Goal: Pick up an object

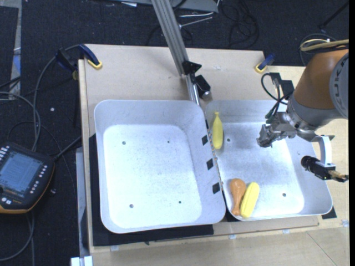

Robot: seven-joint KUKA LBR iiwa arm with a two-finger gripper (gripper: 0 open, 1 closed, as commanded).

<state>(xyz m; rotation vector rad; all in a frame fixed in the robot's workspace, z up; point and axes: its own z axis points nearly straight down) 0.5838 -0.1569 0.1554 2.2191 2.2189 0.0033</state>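
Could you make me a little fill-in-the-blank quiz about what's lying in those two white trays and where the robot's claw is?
1. The yellow banana lies in the ___ bin, by the divider.
2. The yellow corn cob touches an ___ drumstick-shaped toy.
3. The gripper hovers over the right bin, ___ from all three toys.
4. The arm's band above the wrist is ___.

Missing words: right; orange; apart; orange

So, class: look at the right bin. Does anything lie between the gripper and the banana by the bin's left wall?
Nothing visible does. The gripper hangs over the right bin, and bare bin floor lies between it and the banana. The corn cob and the orange drumstick lie nearer the front edge, off that line.
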